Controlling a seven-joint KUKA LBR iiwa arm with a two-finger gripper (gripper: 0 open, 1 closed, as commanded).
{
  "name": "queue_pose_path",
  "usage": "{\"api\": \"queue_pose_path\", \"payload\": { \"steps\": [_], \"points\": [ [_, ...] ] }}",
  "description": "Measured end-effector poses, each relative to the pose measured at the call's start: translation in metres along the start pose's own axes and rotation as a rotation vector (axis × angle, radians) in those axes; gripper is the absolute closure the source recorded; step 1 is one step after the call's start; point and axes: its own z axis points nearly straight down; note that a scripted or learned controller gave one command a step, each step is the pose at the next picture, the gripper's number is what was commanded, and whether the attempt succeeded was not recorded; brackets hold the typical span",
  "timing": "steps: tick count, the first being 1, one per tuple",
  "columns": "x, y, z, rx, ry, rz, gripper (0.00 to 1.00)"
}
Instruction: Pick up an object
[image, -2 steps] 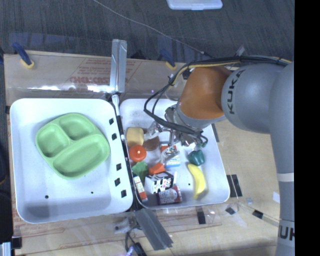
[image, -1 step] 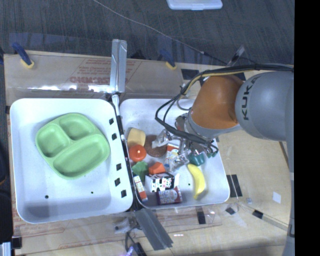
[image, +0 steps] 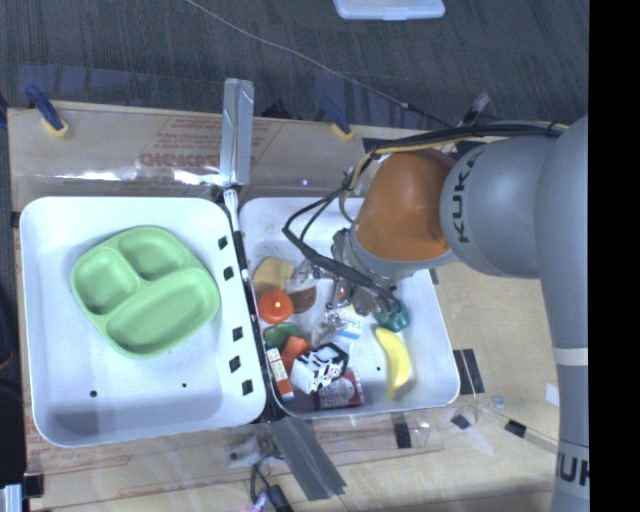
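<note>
Presently the gripper (image: 350, 298) hangs low over the middle of the right bin (image: 440, 345), the orange band (image: 400, 205) directly above it; whether it is open or closed cannot be told. A banana (image: 393, 358), probably the easiest object to take, lies just toward the near right of the gripper, its long axis running roughly along the bin's right wall. Left of the gripper sit an orange round item (image: 275, 304) and a black-and-white packet (image: 322, 368). The left bin (image: 45, 300) holds a green divided plate (image: 145, 290).
</note>
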Motion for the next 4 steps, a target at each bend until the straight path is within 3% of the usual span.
{"api": "queue_pose_path", "payload": {
  "steps": [1,2,3,4],
  "points": [
    [-0.01,0.012,0.0,0.0,-0.001,0.138,0.0],
    [0.044,0.026,-0.001,0.003,-0.008,0.046,0.0],
    [0.04,0.027,-0.013,0.005,-0.015,0.037,1.0],
    [0.04,0.028,-0.012,0.003,-0.014,0.037,0.0]
  ]
}}
